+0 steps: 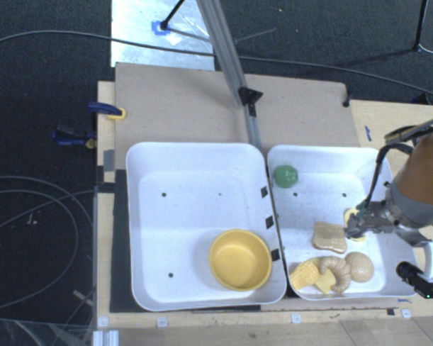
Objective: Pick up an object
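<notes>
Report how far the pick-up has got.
Done: the arm has reached over the right bin, and the gripper is low by the bin's right side, close to the slice of toast. In hand: nothing visibly held; I cannot tell how the gripper stands. Left: grasping and lifting. The toast, green ball and yellow bowl all lie in their bins.

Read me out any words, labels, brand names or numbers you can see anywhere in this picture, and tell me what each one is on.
There is no readable text.
The yellow bowl, the green ball and the food-shaped items in the right bin carry no lettering that shows.
The left bin bears plain dark dots, not characters.
The blue tape on the floor at the top is unmarked.
The gripper and arm show no legible label at this size.
</notes>
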Robot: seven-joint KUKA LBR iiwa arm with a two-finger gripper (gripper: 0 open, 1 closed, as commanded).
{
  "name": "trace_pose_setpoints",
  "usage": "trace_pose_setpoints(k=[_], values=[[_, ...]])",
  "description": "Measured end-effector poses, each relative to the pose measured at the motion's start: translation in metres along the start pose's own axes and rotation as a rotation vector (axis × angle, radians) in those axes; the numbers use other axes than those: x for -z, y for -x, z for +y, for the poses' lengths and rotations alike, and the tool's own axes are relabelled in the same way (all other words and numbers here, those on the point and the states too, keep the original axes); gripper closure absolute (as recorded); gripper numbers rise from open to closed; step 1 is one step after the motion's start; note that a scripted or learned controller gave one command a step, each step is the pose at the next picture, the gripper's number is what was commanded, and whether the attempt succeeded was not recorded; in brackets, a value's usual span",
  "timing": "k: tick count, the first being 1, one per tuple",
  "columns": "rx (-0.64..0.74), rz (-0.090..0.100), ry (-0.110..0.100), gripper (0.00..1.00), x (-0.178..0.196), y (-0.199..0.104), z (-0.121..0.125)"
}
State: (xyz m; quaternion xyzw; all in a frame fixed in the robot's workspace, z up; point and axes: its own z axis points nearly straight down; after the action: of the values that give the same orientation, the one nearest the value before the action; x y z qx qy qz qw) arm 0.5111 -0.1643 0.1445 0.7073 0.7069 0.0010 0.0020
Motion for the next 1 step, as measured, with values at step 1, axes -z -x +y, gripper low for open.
trace_pose_setpoints(k=[1], values=[[0.005, -0.001, 0.003, 1.0, 0.0448, 0.0035, 0.0066]])
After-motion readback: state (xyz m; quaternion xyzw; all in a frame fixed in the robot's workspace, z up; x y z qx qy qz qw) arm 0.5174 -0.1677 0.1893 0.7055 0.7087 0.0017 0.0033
